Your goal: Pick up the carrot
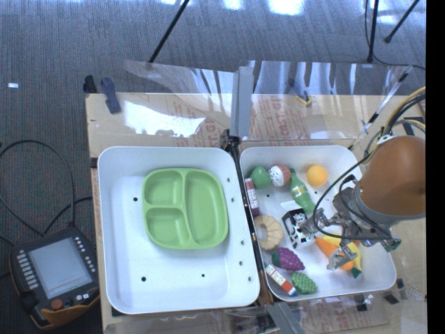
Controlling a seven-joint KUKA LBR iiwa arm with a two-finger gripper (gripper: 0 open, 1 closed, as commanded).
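a: gripper [345,254] sits low in the right bin [341,153], lower right of the frame, under the orange wrist band. status of the fingers?

b: cannot tell. hardware and cables crowd that spot, so no reading on the gap, and nothing is clearly seen between the tips.

a: carrot?

b: carrot [328,245] is the orange piece directly at the gripper, partly covered by it. what shows lies just left of the tips, touching or nearly so; long axis looks to run from upper left to lower right, though the far end is hidden under the tool.

a: neighbours, moving up the frame?

b: purple fruit [286,259] lower left of the carrot, black-and-white toy [297,226] just left, orange ball [317,175] well above near the back wall.

a: judgement?

b: tool is already over the target; a grasp across the short axis seems right. contact unconfirmed.
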